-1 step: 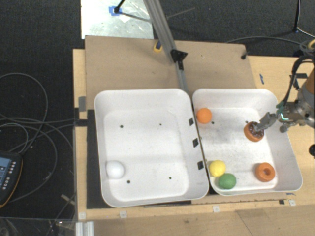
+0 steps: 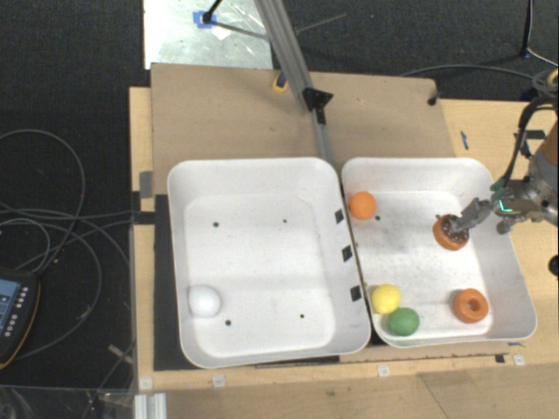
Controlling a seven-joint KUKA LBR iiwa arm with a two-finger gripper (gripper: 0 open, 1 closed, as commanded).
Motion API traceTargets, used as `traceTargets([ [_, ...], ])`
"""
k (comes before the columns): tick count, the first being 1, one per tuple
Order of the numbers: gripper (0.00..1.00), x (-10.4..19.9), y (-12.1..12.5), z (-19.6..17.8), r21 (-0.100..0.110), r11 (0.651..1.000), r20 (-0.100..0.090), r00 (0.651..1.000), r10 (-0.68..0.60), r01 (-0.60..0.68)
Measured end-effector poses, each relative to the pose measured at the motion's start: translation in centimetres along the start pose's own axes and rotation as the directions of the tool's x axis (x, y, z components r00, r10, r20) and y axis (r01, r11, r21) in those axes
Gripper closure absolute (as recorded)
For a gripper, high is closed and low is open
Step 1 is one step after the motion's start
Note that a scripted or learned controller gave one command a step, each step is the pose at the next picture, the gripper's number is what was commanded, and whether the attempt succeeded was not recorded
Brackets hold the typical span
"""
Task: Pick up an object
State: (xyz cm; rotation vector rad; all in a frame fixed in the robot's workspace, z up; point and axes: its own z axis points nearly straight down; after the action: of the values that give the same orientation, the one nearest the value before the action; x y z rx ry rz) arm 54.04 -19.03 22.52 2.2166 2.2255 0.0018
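Observation:
The right bin (image 2: 410, 163) holds several small objects. An orange ball (image 2: 362, 205) lies near its back left. A yellow ball (image 2: 386, 298) and a green ball (image 2: 403, 321) sit together at its front left. An orange ring (image 2: 470, 305) lies at the front right. A brown-orange piece with a dark top (image 2: 450, 233) sits right of centre. My gripper (image 2: 481, 226) hangs over the bin's right side, open. Its left finger (image 2: 470, 216) reaches down to the top of that brown-orange piece. Nothing is between the fingers. A white ball (image 2: 204, 300) rests in the left bin (image 2: 253, 166) at its front left.
A grey pole (image 2: 288, 42) slants from the top of the view down to the divide between the bins. Black clips (image 2: 347, 252) line the shared rim. The wooden bench (image 2: 227, 112) shows behind the bins. Cables lie on the dark floor at left.

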Motion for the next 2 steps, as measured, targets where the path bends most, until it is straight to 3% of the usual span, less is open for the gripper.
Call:
traceTargets([
  [2, 0.0, -0.4, -0.2, 10.7, 0.004, 1.0, -0.001, 1.0, 0.004, -0.004],
])
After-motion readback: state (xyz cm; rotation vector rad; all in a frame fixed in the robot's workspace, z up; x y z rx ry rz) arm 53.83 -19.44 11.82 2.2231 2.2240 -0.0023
